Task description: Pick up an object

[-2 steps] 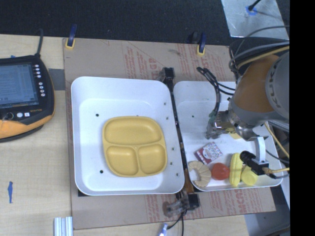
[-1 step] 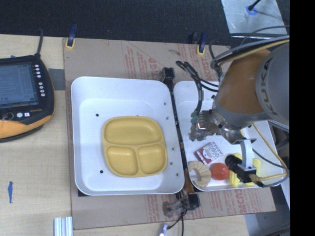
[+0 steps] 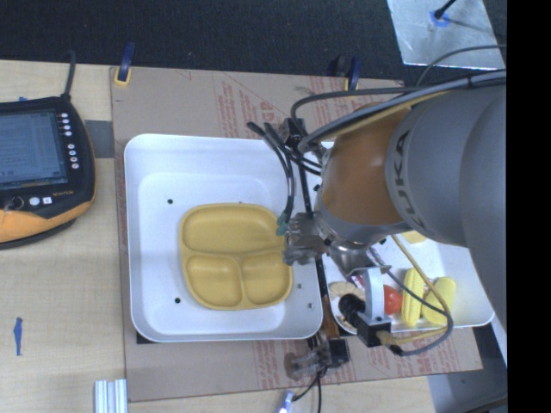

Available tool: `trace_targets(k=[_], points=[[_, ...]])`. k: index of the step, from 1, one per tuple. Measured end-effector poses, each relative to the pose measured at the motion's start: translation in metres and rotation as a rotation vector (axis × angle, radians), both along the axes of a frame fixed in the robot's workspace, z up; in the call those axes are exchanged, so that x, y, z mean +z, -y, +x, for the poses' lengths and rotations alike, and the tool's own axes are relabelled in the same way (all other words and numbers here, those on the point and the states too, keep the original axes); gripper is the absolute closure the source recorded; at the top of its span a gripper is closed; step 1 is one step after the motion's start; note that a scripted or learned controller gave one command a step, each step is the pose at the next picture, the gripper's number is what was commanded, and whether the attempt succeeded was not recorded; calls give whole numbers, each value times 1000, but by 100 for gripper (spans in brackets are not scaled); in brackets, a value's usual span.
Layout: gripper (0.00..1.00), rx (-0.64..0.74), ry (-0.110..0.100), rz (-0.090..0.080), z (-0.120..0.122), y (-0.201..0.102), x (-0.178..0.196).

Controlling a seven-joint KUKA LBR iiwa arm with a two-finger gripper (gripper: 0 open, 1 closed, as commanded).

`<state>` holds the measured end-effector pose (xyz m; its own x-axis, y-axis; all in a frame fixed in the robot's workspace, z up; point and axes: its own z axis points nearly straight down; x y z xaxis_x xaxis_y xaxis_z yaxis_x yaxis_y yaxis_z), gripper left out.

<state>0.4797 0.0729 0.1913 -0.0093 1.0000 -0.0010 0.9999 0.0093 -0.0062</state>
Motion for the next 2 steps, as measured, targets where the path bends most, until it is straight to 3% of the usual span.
trace_targets(k=[1, 2], points=[[100, 0, 15, 0, 62, -64, -96], [100, -4, 2, 2, 45, -107, -34]])
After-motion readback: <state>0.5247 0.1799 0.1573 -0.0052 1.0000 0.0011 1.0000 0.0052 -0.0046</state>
